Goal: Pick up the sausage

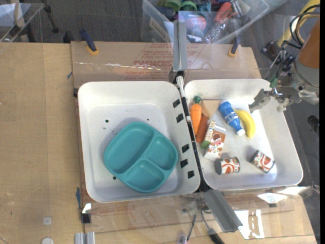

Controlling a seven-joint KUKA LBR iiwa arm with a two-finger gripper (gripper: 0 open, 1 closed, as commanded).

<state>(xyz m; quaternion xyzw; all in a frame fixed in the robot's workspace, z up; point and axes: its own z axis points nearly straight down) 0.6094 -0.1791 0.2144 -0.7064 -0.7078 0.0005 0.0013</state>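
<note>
The sausage (202, 128), a short reddish-brown link, lies in the right bin (291, 151) near its left wall, pressed alongside an orange carrot (195, 114). My gripper (258, 101) hangs over the bin's far right part, just above and to the right of a yellow banana (247, 122). It is well to the right of the sausage and apart from it, with nothing visibly held.
The right bin also holds a blue bottle (230, 117), a small carton (215, 140) and two cans (227, 165) (262, 161). A teal divided plate (140, 156) sits in the left bin (101, 89). A clear box of toys (203, 9) stands behind the bins.
</note>
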